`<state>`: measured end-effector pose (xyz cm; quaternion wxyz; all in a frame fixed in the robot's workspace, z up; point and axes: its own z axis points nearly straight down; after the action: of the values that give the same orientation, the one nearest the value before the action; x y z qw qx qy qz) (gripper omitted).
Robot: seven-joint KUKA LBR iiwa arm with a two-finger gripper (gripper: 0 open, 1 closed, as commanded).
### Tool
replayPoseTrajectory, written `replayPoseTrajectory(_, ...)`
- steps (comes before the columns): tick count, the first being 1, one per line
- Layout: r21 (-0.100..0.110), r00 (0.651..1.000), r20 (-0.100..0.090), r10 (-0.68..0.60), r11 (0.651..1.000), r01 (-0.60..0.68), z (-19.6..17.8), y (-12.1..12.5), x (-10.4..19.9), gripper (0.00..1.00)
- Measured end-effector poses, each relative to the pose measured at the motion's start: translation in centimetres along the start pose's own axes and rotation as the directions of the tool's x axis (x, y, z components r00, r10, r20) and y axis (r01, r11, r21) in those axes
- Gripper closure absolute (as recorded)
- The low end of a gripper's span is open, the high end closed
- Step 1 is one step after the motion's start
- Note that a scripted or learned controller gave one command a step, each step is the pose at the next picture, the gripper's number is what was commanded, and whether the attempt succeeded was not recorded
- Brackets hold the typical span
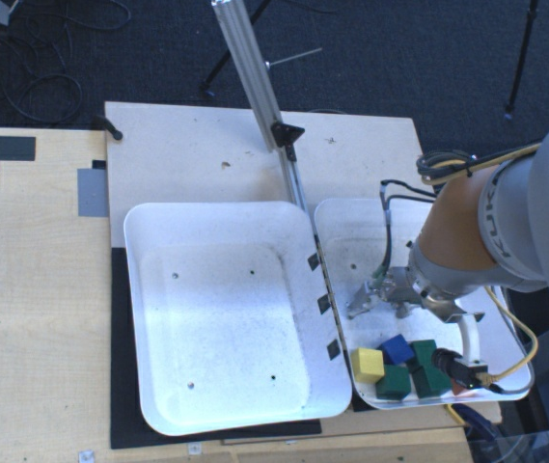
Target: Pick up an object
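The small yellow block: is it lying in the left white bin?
No, the small yellow block sits in the right white bin, next to the blue block and green blocks.

We see the tool (366, 297) low in the right bin (351, 225), above a yellow block (369, 363), a blue block (398, 348) and two green blocks (419, 374) clustered at lower right.

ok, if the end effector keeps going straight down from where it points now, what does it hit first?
Probably bare floor of the right bin. The end effector sits above the open patch, up-frame of the yellow block and blue block. Depth is unclear from this single slanted view.
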<state>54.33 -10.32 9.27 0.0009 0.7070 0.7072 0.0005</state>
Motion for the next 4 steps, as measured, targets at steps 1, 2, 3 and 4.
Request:
replayPoseTrajectory(1, -0.005, 1.000, 0.001, 0.002, 1.000, -0.002, -0.1, -4.0, 0.5, 0.00)
replayPoseTrajectory(2, -0.002, 1.000, -0.003, -0.005, 1.000, 0.005, -10.2, -5.3, 7.3, 0.00)
replayPoseTrajectory(3, 0.002, 1.000, -0.001, -0.003, 1.000, 0.003, -9.7, -0.2, 9.2, 0.00)
replayPoseTrajectory(4, 0.008, 1.000, -0.004, -0.006, 1.000, 0.006, -10.3, -2.3, 16.4, 0.00)
